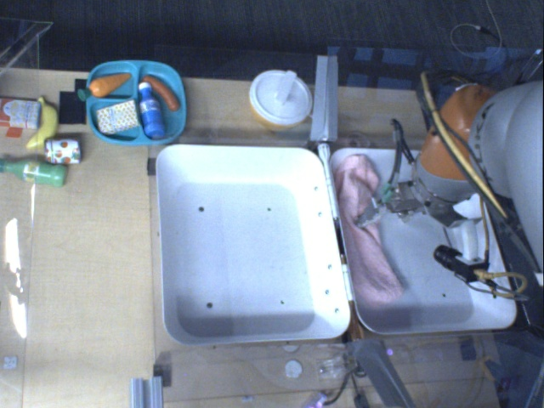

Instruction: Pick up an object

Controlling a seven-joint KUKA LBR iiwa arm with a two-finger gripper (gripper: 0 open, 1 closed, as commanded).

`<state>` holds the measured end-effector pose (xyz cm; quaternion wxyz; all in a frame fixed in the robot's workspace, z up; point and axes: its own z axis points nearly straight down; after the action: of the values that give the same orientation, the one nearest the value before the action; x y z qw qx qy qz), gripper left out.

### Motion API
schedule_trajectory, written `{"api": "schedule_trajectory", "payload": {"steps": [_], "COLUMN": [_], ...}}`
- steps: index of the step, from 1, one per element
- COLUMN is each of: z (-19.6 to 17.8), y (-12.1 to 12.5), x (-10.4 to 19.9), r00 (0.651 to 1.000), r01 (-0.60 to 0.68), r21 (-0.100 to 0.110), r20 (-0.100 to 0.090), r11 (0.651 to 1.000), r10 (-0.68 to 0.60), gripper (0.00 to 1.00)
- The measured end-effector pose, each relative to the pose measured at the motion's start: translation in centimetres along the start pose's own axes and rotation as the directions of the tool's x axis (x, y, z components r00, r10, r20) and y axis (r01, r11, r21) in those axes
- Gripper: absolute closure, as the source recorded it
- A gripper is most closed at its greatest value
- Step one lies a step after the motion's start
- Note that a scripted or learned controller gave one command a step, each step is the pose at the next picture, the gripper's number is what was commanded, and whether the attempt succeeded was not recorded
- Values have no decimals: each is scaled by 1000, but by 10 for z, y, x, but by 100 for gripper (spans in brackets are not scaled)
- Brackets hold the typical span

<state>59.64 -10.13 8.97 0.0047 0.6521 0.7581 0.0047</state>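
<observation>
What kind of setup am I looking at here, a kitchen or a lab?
Most likely a robot lab bench for bin-picking trials: two white bins side by side, a pink cloth in the right one under the gripper, toy food in a blue tray.

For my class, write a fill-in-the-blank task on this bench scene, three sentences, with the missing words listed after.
1. The crumpled pink cloth lies in the ____ shallow white bin.
2. The gripper of the grey arm hangs over the cloth's ____ edge.
3. The blue divided tray sits beyond the left white bin, beside a round white ____.

Missing words: right; right; lid
</observation>
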Motion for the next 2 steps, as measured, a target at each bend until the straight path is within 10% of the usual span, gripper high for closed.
{"api": "schedule_trajectory", "payload": {"steps": [1, 2], "z": [2, -9], "y": [72, 74], "x": [-20, -19], "r00": [999, 999], "r01": [45, 54], "r21": [8, 5], "r20": [0, 2], "r11": [999, 999], "r10": [-45, -54], "gripper": [0, 100]}}
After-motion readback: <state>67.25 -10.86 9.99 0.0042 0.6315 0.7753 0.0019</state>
